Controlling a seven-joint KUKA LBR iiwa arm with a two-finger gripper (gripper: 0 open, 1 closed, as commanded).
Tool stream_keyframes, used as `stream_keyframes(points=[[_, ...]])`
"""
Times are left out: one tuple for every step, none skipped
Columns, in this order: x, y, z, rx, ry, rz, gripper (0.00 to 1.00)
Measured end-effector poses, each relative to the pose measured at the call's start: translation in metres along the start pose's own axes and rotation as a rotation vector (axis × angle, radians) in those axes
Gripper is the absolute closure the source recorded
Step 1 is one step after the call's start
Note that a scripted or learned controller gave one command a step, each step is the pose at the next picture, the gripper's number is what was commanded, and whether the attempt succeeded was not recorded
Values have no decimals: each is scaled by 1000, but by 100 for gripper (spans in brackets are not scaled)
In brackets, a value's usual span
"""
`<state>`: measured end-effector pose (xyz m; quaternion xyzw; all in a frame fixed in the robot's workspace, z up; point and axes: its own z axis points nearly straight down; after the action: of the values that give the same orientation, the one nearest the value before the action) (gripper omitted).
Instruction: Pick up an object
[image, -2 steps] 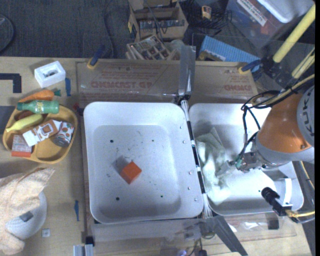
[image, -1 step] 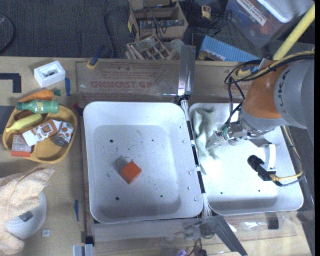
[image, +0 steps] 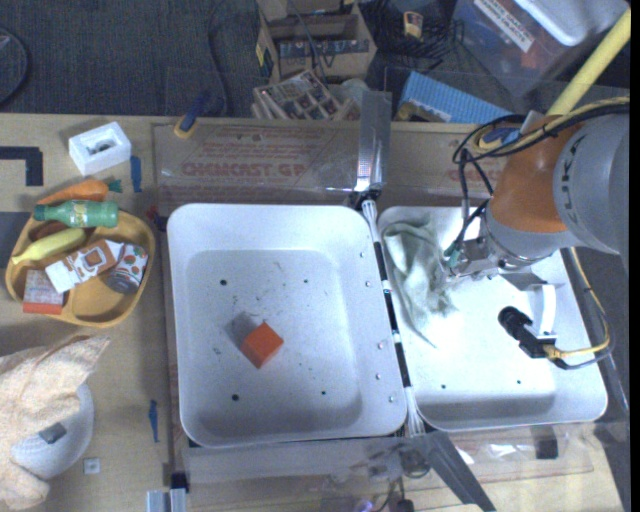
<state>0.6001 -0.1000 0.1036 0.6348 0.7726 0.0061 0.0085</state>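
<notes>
An orange cube lies in the left white bin, a little left of its middle. A crumpled pale green cloth lies against the left wall of the right bin. My gripper hangs low over the right bin at the cloth's right edge, touching or nearly touching it. The grey arm with its orange band reaches in from the upper right. The gripper's tip blends into the cloth, so whether it has hold of anything is unclear.
A black part with a yellow cable hangs from the wrist over the right bin's middle. Left of the bins, a yellow bowl holds toy food and a beige cloth lies below it. Clutter lines the bench's far edge.
</notes>
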Motion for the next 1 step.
stream_keyframes(points=[[-15, 5, 11, 4, 1, -79, 100]])
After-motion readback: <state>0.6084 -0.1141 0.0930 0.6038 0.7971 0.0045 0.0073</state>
